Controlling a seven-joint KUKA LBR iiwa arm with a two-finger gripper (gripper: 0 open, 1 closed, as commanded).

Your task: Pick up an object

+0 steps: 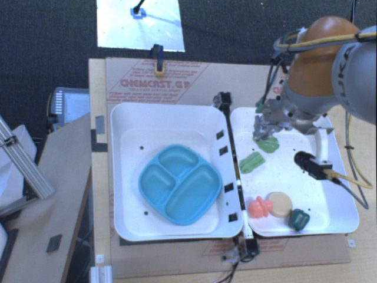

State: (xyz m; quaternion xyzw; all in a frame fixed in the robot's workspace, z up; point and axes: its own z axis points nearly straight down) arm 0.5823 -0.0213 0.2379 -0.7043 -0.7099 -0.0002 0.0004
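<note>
My gripper (264,131) hangs low over the back of the right bin (344,214), reaching in from the right. Directly under it, and partly hidden by it, lies a bright green piece (270,145). Whether the two touch I cannot tell. A paler green oblong piece (252,161) rests a little nearer and to the left, by the bin's left wall. Along the front of the same bin lie a pink-orange toy (259,207), a tan round disc (280,203) and a dark green pepper (298,219).
The left bin (126,158) holds a blue divided plate (179,183). A black ridge (231,158) separates the two bins. A cardboard sheet (177,81) lies under the bins, with a yellow clamp (159,61) at its back edge.
</note>
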